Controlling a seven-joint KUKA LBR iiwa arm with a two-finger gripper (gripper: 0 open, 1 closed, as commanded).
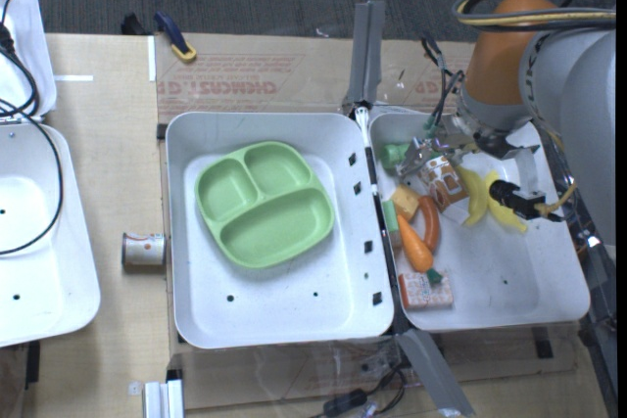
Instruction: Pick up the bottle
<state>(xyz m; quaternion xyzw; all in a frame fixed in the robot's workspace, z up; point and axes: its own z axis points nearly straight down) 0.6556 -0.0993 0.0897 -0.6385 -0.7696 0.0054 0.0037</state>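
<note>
The bottle (446,183) is small and brown with a pale label. It lies tilted in the right bin (529,279), near that bin's back left part, between a yellow banana (480,198) and an orange-red sausage (430,220). My gripper (427,155) hangs right over the bottle's upper end, under the orange wrist band. Its metal tip overlaps the bottle's top, and I cannot make out whether it touches the bottle.
A green divided plate (265,204) lies in the left bin (196,289). The right bin also holds a green item (395,153), a yellow block (405,202), a carrot (414,248) and a small box (427,290). A small can (144,250) lies on the bench left of the bins.
</note>
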